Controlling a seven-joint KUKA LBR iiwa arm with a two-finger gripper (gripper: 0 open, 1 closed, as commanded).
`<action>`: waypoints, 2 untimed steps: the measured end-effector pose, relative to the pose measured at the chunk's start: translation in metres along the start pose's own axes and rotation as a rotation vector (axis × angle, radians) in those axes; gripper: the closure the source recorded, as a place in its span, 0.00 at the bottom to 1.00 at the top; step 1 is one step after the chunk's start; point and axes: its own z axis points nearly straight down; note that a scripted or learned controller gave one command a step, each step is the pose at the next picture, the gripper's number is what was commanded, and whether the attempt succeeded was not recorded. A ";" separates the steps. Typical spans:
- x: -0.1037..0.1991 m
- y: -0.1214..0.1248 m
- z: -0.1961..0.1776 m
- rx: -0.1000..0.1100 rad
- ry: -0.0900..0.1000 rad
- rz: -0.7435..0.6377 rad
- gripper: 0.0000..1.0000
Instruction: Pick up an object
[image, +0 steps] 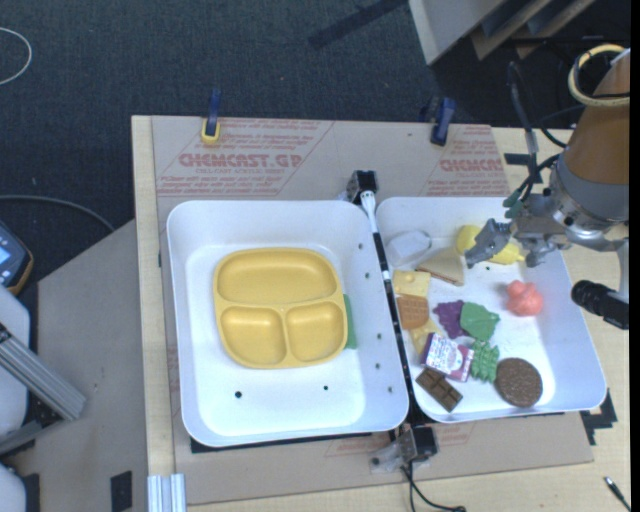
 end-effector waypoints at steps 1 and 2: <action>0.000 0.002 -0.008 -0.014 -0.001 -0.002 0.00; -0.006 0.007 0.038 -0.009 0.000 -0.002 0.00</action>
